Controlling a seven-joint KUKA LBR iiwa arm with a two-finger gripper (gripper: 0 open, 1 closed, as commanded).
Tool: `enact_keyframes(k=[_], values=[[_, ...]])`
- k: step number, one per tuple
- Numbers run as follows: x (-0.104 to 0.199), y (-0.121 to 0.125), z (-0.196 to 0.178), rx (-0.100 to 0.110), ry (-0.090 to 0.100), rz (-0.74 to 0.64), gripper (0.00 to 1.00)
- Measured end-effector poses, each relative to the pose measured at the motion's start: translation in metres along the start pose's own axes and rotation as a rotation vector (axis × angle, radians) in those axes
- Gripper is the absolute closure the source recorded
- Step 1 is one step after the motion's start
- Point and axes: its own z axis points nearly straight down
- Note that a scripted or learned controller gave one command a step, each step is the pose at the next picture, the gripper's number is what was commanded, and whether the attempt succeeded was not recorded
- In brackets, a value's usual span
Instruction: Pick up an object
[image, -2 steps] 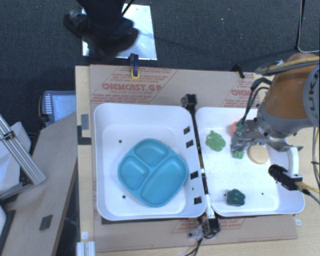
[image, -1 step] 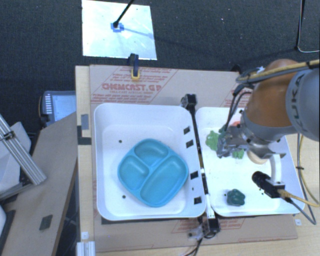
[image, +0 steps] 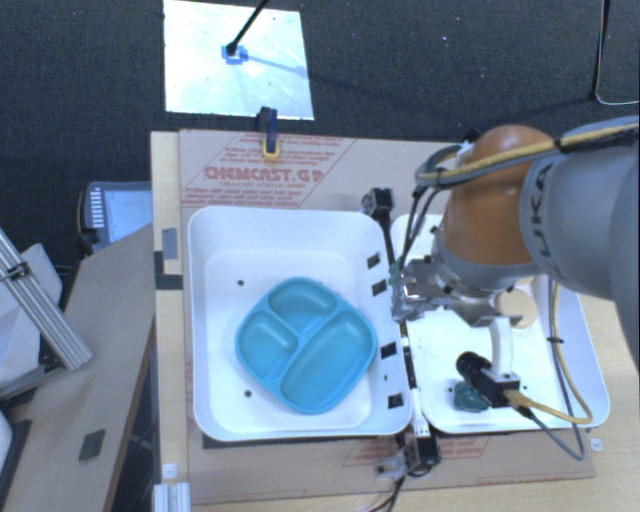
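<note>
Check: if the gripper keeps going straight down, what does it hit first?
The gripper would likely meet the right bin's bare floor near its left wall; the teal object lies aside. Depth unclear.

Dark carpet (image: 450, 60) surrounds the pale wooden surface (image: 165, 170). A shiny square sheet (image: 235, 60) lies beyond it; an aluminium rail (image: 45, 305) slants at left.

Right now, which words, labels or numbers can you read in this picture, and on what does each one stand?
"CHEMCAST GP": large red letters on the brown sheet behind the left bin.
Smaller red lines around that name: too blurred to read.
Red print on the same sheet's front edge: too blurred to read.
Dark letters on the grey arm: cut off at an angle, not readable as a whole word.
</note>
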Motion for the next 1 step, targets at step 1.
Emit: enact_keyframes(k=[1], values=[[0.0477,-0.0189,0.0035,0.001,-0.001,0.002,1.00]])
